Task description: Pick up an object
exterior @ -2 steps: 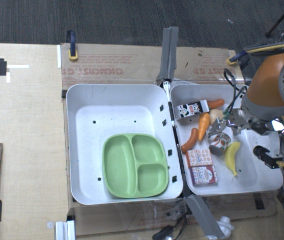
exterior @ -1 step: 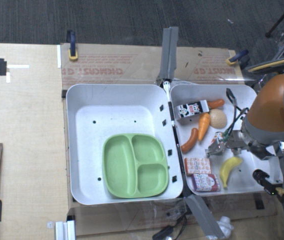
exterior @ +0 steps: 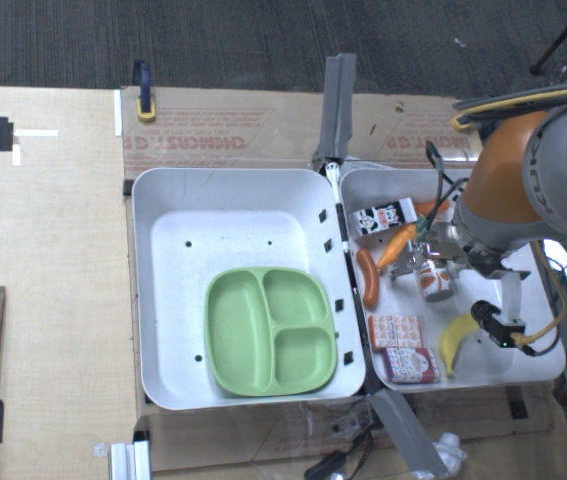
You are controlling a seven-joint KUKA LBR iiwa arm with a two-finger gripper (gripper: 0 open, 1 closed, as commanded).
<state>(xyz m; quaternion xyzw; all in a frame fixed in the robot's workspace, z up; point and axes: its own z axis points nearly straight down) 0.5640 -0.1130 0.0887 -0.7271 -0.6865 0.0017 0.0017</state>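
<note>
White plastic forms both shallow bins on the desk. The left bin carries a pale green divided plate, which lies flat toward the near right corner, its three compartments facing up. The right bin, touching the left bin along a shared edge, carries all the small things.

Taking the plate as the landmark: just right of it, across the shared rim, a reddish sausage lies lengthwise. Right of the sausage and farther back, an orange carrot slants upward, and behind the carrot sits a black-and-white carton. Right of the plate's near edge are two small printed packs, a pale box and, just in front of it, a pink packet. A yellow banana curves just right of these two packs.

The grey arm with its orange band reaches in over the right bin, well to the right of the plate. Its fingers hang beside the carrot's lower end, over a small reddish-and-silver can. How wide they stand, and whether they grip the can, I cannot tell; metal parts and cables clutter that spot.
</note>
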